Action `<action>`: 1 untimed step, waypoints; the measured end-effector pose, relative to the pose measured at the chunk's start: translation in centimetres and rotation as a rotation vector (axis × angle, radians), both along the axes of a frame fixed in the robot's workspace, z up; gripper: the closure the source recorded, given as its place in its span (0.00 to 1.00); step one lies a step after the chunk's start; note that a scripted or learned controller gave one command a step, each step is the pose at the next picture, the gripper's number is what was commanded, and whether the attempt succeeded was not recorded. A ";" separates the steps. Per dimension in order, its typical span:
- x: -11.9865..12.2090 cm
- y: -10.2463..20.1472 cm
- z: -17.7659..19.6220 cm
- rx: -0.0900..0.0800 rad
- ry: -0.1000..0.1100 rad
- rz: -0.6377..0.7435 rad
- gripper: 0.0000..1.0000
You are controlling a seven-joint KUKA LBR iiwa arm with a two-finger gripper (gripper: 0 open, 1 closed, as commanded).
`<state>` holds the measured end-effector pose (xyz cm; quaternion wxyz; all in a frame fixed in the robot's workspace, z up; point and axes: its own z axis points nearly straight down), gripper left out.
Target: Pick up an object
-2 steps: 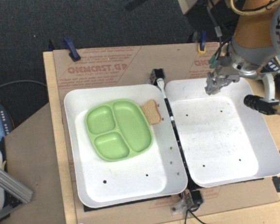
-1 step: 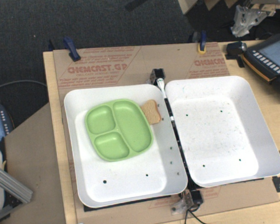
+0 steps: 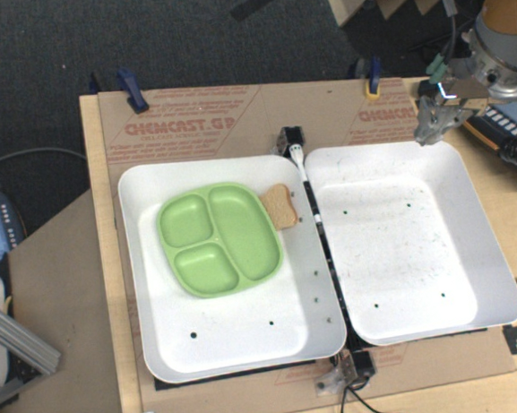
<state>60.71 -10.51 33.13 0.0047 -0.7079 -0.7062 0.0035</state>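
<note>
Metal-grey, our hand point(image 3: 431, 121) hangs over the far right corner of the right bin point(image 3: 476, 227); we cannot tell how its grip stands, and nothing shows in it. Well off to its left, in the left bin point(image 3: 153, 282), a tan sponge-like block point(image 3: 280, 206) touches the green divided plate point(image 3: 220, 239). We should cross, centre above the block, then descend.

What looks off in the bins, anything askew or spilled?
Nothing spilled or damaged. The green divided plate lies skewed in the left bin, with a tan slab tucked against its upper right rim. The gripper hangs at the right bin's far corner.
</note>
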 end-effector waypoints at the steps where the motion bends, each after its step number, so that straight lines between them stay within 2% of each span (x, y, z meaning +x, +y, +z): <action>1: 4.9 -5.7 4.5 -0.006 -0.021 0.000 1.00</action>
